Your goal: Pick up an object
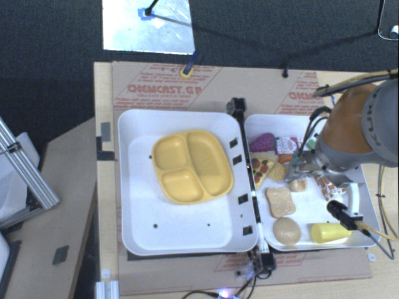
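Grey gripper (298, 170) low in the right bin (368, 229).
Bread slice (280, 200) lies just below-left of it; finger state cannot be told.

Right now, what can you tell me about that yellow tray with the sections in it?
The yellow tray looks like smooth moulded plastic, with rounded corners and three shallow compartments: two longer ones at the far side and one across the near side. It lies flat, turned at a slant, in the middle of the left white bin. Nothing lies in it, and the gripper is away over the other bin.
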Controlling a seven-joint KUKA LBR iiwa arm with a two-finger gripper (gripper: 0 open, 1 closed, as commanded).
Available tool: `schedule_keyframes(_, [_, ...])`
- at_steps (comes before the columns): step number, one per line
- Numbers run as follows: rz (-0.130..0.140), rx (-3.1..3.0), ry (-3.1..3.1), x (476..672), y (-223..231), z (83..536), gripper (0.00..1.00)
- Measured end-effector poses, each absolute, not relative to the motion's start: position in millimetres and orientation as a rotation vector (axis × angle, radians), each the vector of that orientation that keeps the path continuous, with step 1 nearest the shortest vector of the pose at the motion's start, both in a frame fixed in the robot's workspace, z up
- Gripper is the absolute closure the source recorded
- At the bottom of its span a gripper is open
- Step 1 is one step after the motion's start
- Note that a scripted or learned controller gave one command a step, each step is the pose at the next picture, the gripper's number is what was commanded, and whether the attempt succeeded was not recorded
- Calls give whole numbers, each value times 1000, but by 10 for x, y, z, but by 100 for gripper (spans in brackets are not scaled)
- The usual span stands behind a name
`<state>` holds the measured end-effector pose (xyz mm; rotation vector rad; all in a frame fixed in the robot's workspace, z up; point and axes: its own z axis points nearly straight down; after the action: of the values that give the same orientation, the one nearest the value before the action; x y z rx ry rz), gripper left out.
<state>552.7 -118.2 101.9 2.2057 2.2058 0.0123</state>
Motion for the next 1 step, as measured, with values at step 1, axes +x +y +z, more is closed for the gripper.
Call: schedule_keyframes(1, [5,2214,2223,5584,-1162,1461,100])
